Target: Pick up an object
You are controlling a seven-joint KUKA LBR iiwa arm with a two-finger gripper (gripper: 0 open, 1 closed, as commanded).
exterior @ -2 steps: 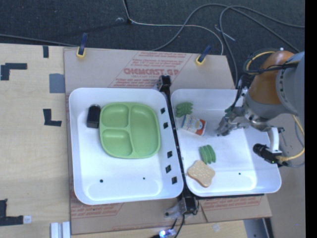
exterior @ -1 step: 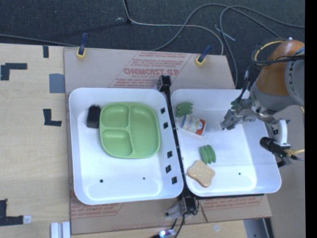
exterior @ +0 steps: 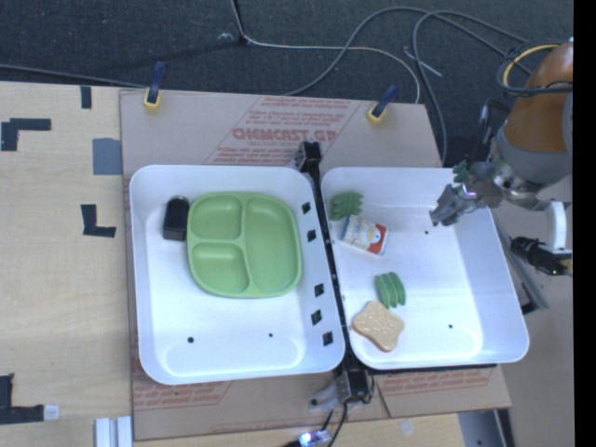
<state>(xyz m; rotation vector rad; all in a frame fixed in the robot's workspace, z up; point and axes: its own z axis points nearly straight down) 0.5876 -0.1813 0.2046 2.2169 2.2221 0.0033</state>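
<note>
**Gripper at the right bin's far right; all objects lie to its left**

The gripper (exterior: 445,210) hangs over the right bin (exterior: 466,287), near that bin's far right corner, and nothing shows between its fingers; whether they are parted or closed I cannot tell at this size. The pickable things sit along the right bin's left side, well apart from the gripper. The small white carton (exterior: 363,236) is the nearest, lying tilted, its long axis running roughly from the far left toward the near right. Just beyond it, toward the far edge, is a green toy vegetable (exterior: 345,203). Nearer the counter's front edge lie a second green piece (exterior: 391,289) and a slice of toast (exterior: 377,326). The left bin (exterior: 158,277) carries a green divided plate (exterior: 245,245) and a black object (exterior: 175,219). The reach, I judge, must travel leftward.
</note>
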